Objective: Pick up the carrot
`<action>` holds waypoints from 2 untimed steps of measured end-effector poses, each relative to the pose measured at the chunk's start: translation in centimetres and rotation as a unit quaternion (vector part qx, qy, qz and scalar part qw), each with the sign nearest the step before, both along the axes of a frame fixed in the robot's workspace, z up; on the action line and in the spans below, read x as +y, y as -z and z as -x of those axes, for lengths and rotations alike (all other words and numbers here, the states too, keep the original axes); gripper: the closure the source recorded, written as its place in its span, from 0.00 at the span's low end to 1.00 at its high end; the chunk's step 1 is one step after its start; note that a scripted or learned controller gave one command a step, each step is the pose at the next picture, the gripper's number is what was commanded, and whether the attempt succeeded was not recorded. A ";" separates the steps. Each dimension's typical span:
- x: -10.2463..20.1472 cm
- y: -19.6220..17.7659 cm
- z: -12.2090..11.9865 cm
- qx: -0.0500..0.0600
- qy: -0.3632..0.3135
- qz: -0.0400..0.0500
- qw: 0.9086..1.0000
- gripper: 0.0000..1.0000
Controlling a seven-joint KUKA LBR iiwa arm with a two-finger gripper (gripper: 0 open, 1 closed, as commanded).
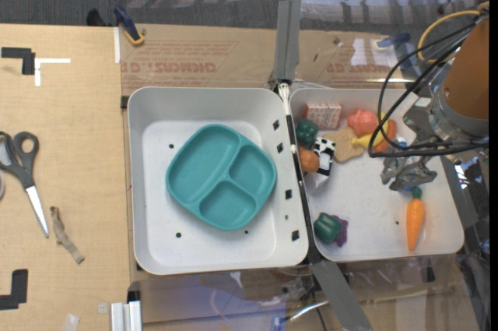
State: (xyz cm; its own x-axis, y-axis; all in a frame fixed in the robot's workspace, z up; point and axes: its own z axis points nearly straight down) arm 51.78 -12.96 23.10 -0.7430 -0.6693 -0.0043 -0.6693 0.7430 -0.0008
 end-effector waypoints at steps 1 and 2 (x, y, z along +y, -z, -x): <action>-7.6 4.5 -2.1 0.000 -0.131 0.000 0.991 1.00; -5.2 1.1 3.9 0.000 -0.235 0.000 0.972 1.00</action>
